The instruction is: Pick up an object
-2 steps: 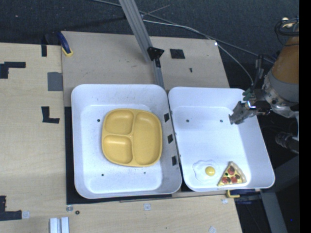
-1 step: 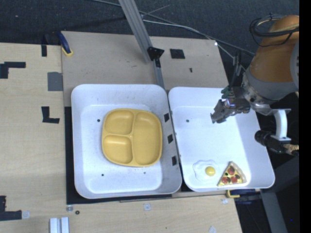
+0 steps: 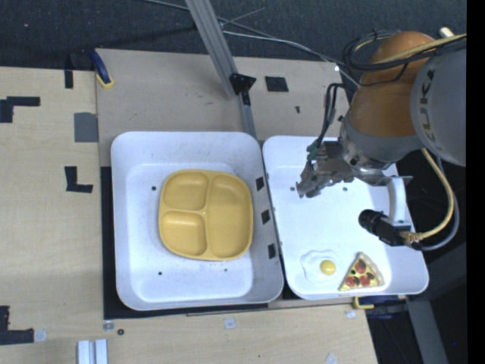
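Note:
My gripper [image 3: 309, 186] hangs over the upper left part of the right bin [image 3: 333, 226], pointing down and left, with nothing visible between its fingers. A toy fried egg [image 3: 322, 265] lies near the bin's front edge. Beside it on the right sits a toy pizza slice [image 3: 361, 272]. Both lie well below the gripper and apart from it. A yellow divided plate [image 3: 205, 214] rests in the middle of the left bin [image 3: 136, 203].
The grey arm with its orange band [image 3: 394, 74] covers the right bin's upper right corner. A black fitting and a cable [image 3: 383, 228] hang at the bin's right side. A metal post [image 3: 216, 44] slants up behind the bins.

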Action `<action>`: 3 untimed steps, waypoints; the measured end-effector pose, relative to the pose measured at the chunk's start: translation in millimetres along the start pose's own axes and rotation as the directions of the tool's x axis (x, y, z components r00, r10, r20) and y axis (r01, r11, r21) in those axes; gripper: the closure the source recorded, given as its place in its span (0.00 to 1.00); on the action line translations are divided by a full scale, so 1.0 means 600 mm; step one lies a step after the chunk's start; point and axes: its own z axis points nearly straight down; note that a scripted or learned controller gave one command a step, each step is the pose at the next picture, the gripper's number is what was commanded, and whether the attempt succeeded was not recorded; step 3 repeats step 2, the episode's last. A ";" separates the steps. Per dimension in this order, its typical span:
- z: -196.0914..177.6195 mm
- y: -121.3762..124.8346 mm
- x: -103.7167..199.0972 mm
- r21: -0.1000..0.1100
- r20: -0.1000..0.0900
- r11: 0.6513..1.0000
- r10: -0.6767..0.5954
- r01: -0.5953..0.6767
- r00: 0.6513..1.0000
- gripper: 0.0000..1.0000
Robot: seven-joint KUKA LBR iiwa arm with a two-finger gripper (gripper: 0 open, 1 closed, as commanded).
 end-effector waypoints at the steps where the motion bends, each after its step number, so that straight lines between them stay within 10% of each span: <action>1: 0.004 0.001 0.101 0.000 0.000 1.000 -0.001 0.001 1.000 1.00; 3: 0.017 -0.004 0.183 0.001 0.001 1.000 0.001 -0.001 1.000 1.00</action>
